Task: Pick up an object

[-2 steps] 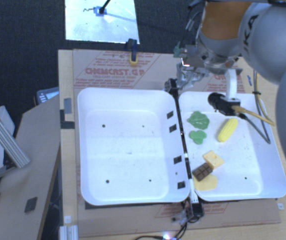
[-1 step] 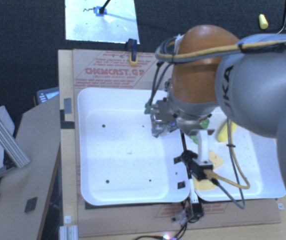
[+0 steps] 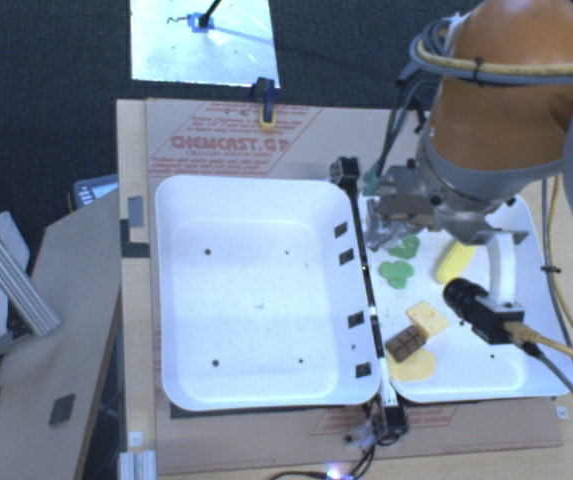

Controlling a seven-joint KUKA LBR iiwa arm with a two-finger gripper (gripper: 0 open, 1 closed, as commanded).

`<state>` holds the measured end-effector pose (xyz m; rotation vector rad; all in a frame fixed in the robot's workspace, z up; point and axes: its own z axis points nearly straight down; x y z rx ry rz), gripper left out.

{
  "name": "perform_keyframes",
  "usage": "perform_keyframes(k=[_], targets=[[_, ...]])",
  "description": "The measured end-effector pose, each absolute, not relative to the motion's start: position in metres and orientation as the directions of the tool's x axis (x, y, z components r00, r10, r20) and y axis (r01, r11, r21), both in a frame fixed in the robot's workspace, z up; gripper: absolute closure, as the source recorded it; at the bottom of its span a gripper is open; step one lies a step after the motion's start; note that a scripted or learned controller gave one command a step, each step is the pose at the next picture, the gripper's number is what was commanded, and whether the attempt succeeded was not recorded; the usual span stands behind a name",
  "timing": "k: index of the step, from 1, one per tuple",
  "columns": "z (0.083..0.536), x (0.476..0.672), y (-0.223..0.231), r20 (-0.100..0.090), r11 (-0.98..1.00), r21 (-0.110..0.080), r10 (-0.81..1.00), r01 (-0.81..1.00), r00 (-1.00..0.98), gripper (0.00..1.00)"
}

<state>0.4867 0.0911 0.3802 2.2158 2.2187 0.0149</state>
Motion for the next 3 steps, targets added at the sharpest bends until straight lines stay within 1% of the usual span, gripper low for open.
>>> perform_keyframes(k=[1, 2, 3], targets=[[0.376, 0.487, -0.002, -0.002, -0.008, 0.005, 1.000, 1.000, 0.008, 1.00], [0.332, 0.487, 0.061, 0.001, 0.008, 0.000, 1.000, 1.000, -0.008, 1.00], [0.249, 0.485, 0.145, 0.001, 0.012, -0.006, 1.000, 1.000, -0.012, 1.00]])
